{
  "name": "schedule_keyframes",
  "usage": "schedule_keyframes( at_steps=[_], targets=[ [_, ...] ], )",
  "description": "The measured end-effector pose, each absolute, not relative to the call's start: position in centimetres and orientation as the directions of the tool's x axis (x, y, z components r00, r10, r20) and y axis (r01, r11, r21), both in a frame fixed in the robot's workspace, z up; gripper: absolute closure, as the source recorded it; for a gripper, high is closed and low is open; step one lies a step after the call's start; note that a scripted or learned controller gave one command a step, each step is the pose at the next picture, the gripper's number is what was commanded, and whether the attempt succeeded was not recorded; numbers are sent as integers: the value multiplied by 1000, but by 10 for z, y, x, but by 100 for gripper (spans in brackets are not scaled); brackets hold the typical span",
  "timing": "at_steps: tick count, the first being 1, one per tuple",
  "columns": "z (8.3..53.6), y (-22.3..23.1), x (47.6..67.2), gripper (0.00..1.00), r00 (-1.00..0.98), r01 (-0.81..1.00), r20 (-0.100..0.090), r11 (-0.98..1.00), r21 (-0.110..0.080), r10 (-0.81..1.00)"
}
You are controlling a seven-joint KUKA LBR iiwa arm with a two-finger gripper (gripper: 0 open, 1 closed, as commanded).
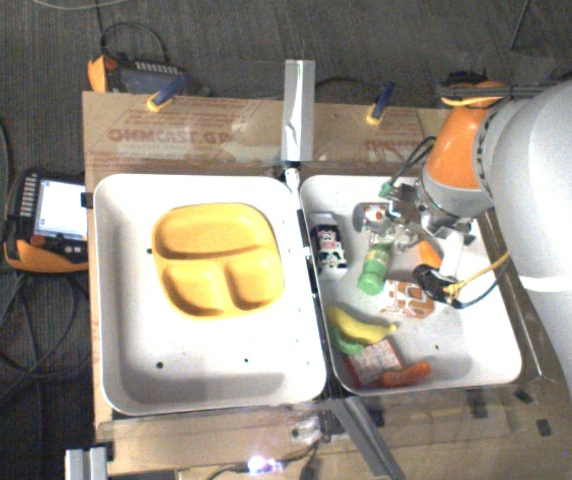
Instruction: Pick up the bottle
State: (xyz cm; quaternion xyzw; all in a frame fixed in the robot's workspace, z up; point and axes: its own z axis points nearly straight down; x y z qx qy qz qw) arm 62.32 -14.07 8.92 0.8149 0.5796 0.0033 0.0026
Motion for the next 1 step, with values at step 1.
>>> schedule_keyframes(
  at_steps=[1],
  targets=[
    [237, -101, 621, 100, 533, 846, -8, -533, -4, 846]
  ],
)
